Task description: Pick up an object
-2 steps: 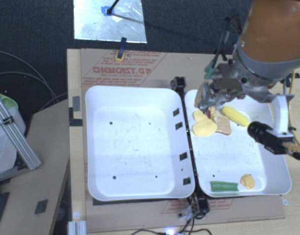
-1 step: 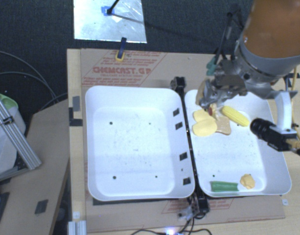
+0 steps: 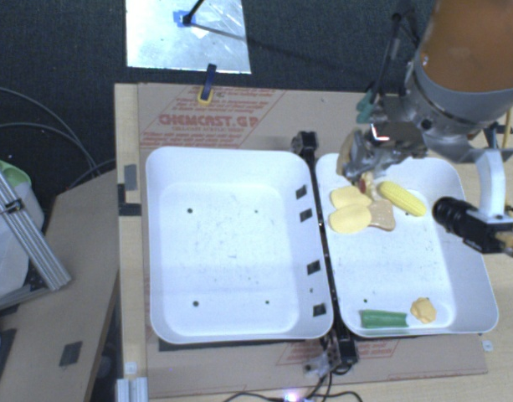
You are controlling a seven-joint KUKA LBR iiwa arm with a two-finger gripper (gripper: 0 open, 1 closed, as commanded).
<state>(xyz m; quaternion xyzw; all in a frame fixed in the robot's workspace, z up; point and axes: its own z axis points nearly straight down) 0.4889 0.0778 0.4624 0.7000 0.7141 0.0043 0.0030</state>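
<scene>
Two shallow white bins are set side by side on a table [image 3: 130, 249], seen from above at a slant. The left bin [image 3: 227, 245] has a bare, speckled floor. The right bin [image 3: 474, 304] holds a scatter of small toy foods, so that is where a pick can be made.

A grey arm with an orange band [image 3: 474, 23] is reached in from the right and lowered over the far left corner of the right bin. Its end effector [image 3: 362, 172] is placed directly above a tight cluster of items, apparently so that one of them can be taken. Whether it is apart or together cannot be told, as the tips are hidden among the arm's own parts and the items below. Nothing is seen gripped.

The cluster is made up of two pale yellow lumps [image 3: 350, 209], a tan piece [image 3: 382, 216] touching them, and a yellow corn cob [image 3: 402, 198] lying tilted just beside. A small reddish bit is glimpsed under the tool, too small to identify. Because these pieces touch, a clean hold on one alone is judged difficult.

Well apart, by the near rim, a green bean [image 3: 383, 317] and a small yellow piece [image 3: 423, 310] are lying, isolated and easier to reach.
</scene>
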